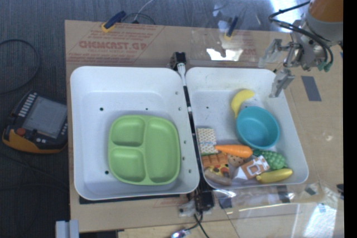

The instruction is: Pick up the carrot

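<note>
We find the carrot (234, 150) lying in the right bin (290, 120), toward its near side, just near of the teal bowl (257, 126) and beside the small checked packet (206, 140). Its long axis runs left to right across the bin, thick orange end to the left and green top to the right, where it meets the other toy food. Our gripper (281, 82) hangs at the bin's far right corner, fingers pointing down; we cannot tell whether they are spread or pressed together, and nothing shows between them. So the carrot lies nearer and to the left of the gripper, with the bowl and yellow lemon (242, 99) between. We judge the fingers should straddle the carrot across its width.
</note>
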Robot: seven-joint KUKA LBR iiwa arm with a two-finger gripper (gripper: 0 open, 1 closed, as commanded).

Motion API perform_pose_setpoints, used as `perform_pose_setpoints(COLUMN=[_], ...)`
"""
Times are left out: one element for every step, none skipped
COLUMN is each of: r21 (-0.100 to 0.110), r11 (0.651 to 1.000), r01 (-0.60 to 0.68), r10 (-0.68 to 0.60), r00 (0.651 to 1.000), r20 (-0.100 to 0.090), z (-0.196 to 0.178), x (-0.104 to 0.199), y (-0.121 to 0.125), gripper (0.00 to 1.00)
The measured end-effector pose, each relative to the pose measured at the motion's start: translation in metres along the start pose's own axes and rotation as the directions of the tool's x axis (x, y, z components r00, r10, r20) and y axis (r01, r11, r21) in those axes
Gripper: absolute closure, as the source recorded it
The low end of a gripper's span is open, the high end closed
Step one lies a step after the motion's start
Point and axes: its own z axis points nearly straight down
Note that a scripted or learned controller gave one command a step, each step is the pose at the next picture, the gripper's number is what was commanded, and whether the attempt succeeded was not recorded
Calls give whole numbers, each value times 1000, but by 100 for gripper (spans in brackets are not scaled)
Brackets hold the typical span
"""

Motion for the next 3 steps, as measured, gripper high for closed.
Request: perform_pose_setpoints(r21=[-5, -3, 1], r11=[1000, 992, 988], r01=[-14, -123, -156], r10=[14, 123, 156], r00=[1000, 992, 988], r20=[-11, -11, 4], z=[63, 135, 180], x=[103, 147, 153], y=[81, 75, 80], gripper=[0, 0, 0])
